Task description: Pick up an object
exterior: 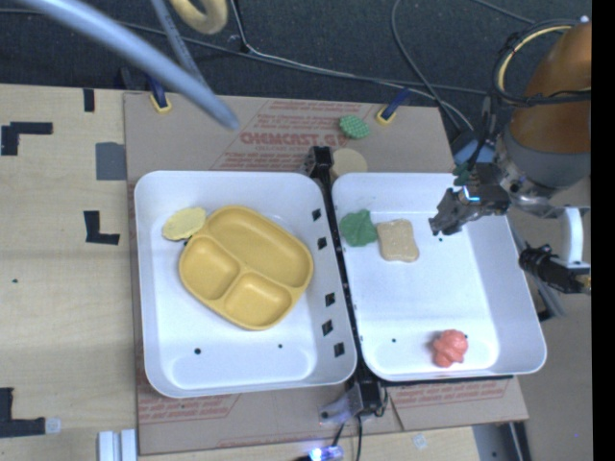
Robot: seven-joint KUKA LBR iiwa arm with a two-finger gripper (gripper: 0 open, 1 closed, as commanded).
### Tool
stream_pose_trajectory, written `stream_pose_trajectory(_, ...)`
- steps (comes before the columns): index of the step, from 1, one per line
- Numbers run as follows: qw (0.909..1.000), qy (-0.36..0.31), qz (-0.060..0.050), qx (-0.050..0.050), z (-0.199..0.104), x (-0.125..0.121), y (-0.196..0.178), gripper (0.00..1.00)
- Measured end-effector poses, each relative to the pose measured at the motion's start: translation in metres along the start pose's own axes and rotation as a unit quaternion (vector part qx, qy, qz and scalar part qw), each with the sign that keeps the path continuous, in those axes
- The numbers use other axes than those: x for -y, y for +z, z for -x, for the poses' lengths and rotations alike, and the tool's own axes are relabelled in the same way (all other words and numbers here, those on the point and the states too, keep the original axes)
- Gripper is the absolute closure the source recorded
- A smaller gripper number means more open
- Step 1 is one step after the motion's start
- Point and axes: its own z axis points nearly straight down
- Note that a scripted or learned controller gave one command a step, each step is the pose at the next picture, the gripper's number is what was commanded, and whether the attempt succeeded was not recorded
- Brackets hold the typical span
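Over right bin (500,286), claw (448,215) dark and blurred, arm (553,94) cut off at frame edge

Dark carpet-like floor (317,17) runs across the top of the frame, with black cables (423,56) looping over it toward the upper right. A grey pipe (115,41) slants down from the upper left corner. Below that, a pale wooden bench top (58,286) fills the left side, marked with black tape pieces (96,227) and a grey square patch (110,159). A brown cardboard sheet (279,137) with faint red printing lies on the bench in the centre, held at its upper corners by blue and yellow clamps (389,111). Light is even and soft, with weak shadows. A small blue glow (327,452) sits at the bottom edge, centre.
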Motion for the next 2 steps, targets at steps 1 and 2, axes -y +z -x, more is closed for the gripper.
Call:
stream_pose_trajectory(1,1.0000,-0.002,-0.004,-0.001,-0.056,0.003,0.023,1.00)
stream_pose_trajectory(2,1.0000,-0.002,-0.004,-0.001,-0.109,0.013,0.030,1.00)
